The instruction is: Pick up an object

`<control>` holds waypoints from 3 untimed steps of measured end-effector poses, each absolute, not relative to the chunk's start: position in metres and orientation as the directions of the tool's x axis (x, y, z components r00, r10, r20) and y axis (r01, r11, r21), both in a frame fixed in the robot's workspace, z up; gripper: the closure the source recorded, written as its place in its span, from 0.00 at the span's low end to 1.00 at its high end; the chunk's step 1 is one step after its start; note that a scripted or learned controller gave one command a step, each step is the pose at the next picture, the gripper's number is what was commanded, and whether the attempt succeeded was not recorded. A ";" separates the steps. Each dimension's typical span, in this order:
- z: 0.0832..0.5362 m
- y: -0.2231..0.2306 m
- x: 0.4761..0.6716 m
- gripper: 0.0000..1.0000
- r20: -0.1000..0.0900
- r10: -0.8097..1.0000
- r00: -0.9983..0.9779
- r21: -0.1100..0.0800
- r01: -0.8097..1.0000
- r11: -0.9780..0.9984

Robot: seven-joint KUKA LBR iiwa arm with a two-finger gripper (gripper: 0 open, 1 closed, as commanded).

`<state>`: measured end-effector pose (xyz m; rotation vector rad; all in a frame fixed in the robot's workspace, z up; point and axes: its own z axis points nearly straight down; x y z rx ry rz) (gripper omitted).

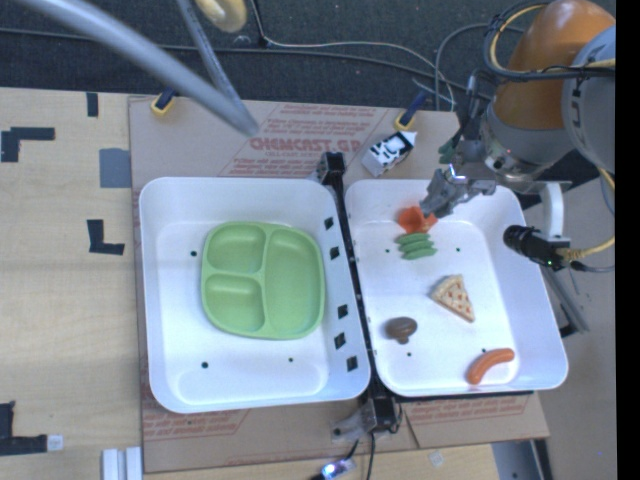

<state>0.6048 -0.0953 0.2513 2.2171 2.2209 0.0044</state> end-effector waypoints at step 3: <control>0.246 0.064 0.619 1.00 0.001 1.000 -0.007 -0.001 1.000 0.007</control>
